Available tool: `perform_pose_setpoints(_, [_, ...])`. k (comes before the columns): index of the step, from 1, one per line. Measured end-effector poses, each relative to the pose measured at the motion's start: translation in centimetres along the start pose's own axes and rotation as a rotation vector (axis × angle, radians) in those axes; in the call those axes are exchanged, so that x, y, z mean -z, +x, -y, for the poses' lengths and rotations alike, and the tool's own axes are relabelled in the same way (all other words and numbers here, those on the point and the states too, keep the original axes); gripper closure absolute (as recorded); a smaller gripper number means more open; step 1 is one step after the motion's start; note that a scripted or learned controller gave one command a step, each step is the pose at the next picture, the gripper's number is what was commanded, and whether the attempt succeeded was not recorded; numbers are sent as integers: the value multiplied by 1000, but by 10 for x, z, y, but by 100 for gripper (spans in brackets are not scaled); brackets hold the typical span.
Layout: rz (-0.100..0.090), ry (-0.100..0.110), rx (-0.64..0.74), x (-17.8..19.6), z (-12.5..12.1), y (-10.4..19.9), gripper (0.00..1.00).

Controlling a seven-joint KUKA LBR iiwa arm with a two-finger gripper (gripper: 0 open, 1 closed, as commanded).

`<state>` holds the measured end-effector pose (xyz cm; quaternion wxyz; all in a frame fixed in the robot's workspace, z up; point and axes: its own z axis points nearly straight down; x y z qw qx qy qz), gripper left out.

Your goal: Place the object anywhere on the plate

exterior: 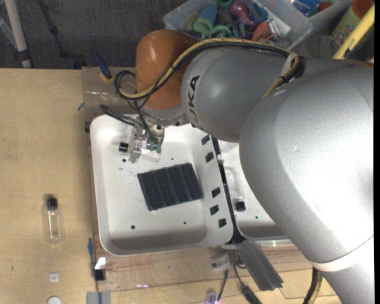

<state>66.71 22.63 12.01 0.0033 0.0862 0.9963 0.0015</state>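
Observation:
A black ribbed rectangular plate [171, 185] lies flat in the middle of the left white bin [113, 231]. My gripper [144, 147] hangs over the bin's far part, just above and left of the plate's far edge. Its tip is small and partly see-through, with a small black piece [123, 147] at its left side. I cannot make out any object held at the tip. The arm's orange band [160, 65] and grey body hide the far right of this bin.
The right bin [261, 228] is mostly hidden under the arm; a small dark item [239, 205] shows near its left wall. A clear vial with a black cap [53, 218] lies on the wooden bench at left. A tub of colourful items [237, 18] stands behind.

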Motion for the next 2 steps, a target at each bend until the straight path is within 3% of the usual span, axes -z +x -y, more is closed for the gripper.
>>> perform_pose_setpoints(1, [-4,-1,679,22,19,11,100])
perform_pose_setpoints(2, [0,-1,361,-33,1,-1,100])
